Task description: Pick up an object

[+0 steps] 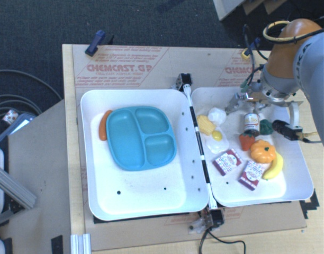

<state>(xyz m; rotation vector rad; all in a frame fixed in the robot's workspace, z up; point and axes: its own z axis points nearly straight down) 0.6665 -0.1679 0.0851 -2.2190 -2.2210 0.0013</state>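
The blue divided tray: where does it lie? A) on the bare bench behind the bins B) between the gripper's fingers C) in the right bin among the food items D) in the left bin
D: the blue divided tray lies flat in the left bin, with an orange item at its left edge.

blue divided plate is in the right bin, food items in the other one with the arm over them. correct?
Not quite. The camera view shows the blue divided plate in the left bin, not the right. The rest holds: the food items, such as the small pumpkin and banana, lie in the other bin, with the arm over them.
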